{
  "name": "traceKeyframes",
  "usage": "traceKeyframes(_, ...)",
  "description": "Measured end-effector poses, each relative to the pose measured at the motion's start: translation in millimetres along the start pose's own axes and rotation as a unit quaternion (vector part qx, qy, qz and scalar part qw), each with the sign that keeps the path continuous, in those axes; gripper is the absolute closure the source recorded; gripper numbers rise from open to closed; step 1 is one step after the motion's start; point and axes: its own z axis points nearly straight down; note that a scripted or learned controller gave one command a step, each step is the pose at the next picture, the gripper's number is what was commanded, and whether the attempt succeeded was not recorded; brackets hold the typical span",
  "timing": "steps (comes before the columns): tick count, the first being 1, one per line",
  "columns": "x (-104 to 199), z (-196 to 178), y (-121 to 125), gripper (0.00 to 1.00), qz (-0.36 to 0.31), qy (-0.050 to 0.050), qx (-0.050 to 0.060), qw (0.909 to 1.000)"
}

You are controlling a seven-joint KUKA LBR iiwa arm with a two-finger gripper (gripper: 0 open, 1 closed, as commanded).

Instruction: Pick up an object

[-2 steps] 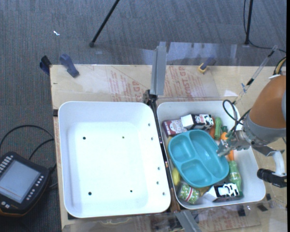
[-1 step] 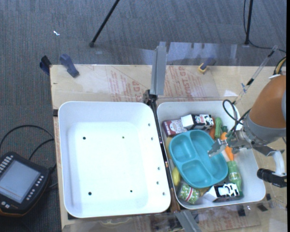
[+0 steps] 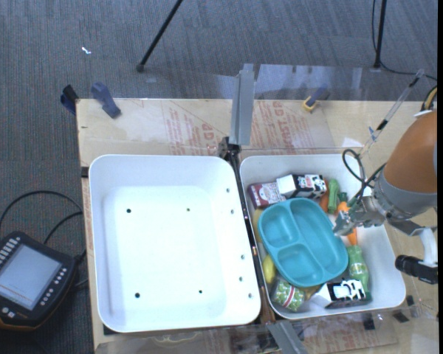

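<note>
The gripper point(image 3: 348, 223) hangs low over the right bin point(image 3: 396, 290), near its right wall, just off the right rim of a teal divided tray point(image 3: 303, 242); whether its fingers are spread or closed cannot be told from this slanted overhead view, and nothing is seen between them. An orange piece point(image 3: 343, 207) lies just beside it, half hidden. The tray, lying tilted across the middle of the bin on top of other goods, looks like light, stiff, smooth plastic, and its thin raised rim nearest the gripper is judged the likeliest place to pinch, though it could slip or tip. Around it sit small packets: a dark red packet point(image 3: 265, 194) and a black-and-white carton point(image 3: 310, 184) along the far wall, a green item point(image 3: 357, 264) by the right wall, another black-and-white carton point(image 3: 346, 291) at the near right corner, a yellow item point(image 3: 269, 269) against the left wall. The left bin point(image 3: 103, 198) stands alongside.
</note>
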Motion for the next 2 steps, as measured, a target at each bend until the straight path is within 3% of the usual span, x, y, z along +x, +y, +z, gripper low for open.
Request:
traceKeyframes(1,0.4,0.1,0.2,0.0,0.0,0.0,0.0,1.0)
traceKeyframes(2,1.0,-8.9,0.8,1.0,0.001,0.001,0.0,1.0)
